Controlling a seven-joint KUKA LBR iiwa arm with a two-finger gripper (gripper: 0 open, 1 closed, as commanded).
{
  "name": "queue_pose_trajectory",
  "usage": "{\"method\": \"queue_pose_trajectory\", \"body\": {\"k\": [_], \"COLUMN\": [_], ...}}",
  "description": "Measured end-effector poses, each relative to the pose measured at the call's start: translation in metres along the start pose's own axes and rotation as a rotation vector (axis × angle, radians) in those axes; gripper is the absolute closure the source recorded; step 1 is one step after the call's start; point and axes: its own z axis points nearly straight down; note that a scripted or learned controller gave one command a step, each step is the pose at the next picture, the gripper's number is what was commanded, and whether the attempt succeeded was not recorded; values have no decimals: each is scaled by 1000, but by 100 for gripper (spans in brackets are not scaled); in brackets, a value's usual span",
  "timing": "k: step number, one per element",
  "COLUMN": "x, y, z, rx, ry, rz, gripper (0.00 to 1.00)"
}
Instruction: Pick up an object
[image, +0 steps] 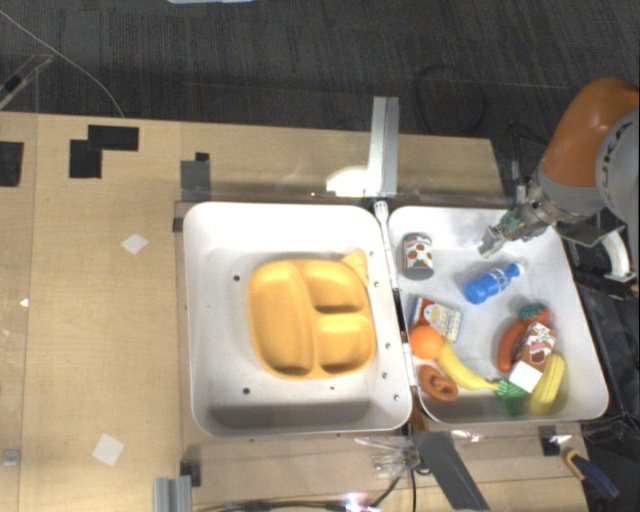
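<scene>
While the wooden bench (90, 330) takes up most of the scene, two shallow white bins sit side by side on it. The left bin (215, 300) carries a yellow compartment tray (305, 315), lying slightly askew near its middle. The right bin (575, 300) holds a scatter of small things. At the right, the grey arm (600, 150) with its orange band reaches in over the far corner of that bin, and its gripper (503, 234) hangs low there; I cannot tell whether it is spread or pressed together, and nothing is seen caught in it.

Just below the gripper and a little to its left lies a blue bottle (492, 283), on its side and apart from the tip. Further left stands a small can (417, 255) near the bin's left wall. Toward the near end lie a banana (462, 371), an orange (426, 342) touching it, a corn cob (547, 384), a red sausage (512, 343) and a small carton (441, 320), all well apart from the gripper.
</scene>
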Motion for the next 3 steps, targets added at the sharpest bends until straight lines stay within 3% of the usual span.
{"method": "queue_pose_trajectory", "body": {"k": [1,2,3], "x": [1,-6,7], "y": [0,-67,15], "z": [1,11,34], "rx": [1,4,3], "ry": [1,1,3], "rz": [-1,72,532], "gripper": [0,0,0]}}
